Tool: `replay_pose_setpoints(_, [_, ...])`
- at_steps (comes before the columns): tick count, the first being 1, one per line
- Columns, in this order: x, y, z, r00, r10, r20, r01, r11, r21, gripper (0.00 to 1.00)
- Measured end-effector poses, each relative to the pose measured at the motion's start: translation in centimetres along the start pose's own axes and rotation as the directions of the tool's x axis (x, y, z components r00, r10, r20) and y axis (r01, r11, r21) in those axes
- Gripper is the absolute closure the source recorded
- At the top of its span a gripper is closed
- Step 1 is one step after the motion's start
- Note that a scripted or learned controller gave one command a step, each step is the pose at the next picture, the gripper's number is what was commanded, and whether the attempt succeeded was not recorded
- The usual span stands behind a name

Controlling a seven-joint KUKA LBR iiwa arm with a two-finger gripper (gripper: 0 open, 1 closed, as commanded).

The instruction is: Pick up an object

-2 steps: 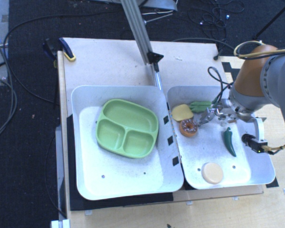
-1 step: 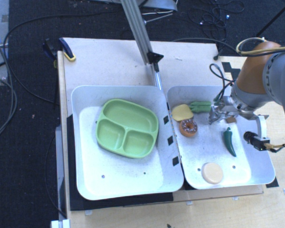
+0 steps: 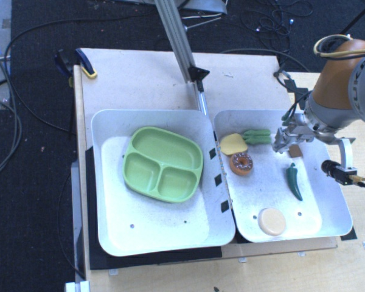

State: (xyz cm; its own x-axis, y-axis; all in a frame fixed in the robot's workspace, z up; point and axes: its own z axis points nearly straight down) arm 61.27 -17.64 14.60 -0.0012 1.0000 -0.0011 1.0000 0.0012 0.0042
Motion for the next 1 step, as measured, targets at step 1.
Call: replay_pose_setpoints(1, [1.06, 0.14, -5.3, 1.0, -0.002, 0.0, 0.002, 1.0, -0.002, 1.0])
